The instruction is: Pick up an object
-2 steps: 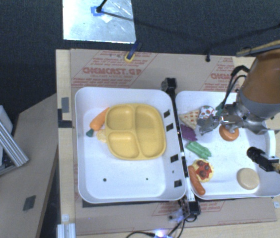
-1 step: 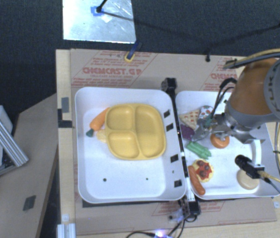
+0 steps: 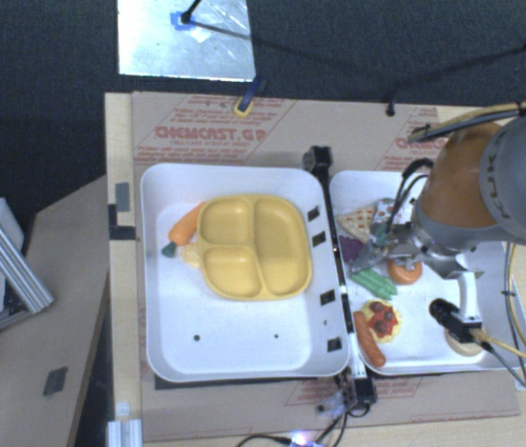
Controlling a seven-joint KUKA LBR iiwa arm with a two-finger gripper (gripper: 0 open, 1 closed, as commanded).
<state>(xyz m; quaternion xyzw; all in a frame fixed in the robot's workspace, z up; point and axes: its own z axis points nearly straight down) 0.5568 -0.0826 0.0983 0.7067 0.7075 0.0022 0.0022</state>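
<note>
Plastic toy food crowds the right bin [image 3: 495,277]: a pizza wedge [image 3: 360,222], a purple piece [image 3: 351,250] I cannot name, a green pea pod [image 3: 374,282], an orange-red round piece [image 3: 404,271], a hot dog [image 3: 368,338] beside a small topped round [image 3: 385,318], and a pale disc [image 3: 467,345] in the near right corner. The gripper [image 3: 391,243] hangs low over the middle of this cluster, and whether it is released or clenched cannot be told from above.

The pea pod, just beside the gripper between the purple piece and the orange-red one, looks the handiest object. It is likely light, stiff and smooth, so it is best pinched across its narrow width at mid-length. Close neighbours may get nudged.

The left bin [image 3: 244,343] holds a yellow divided plate [image 3: 249,248] with a toy carrot [image 3: 186,223] touching its left edge.
</note>
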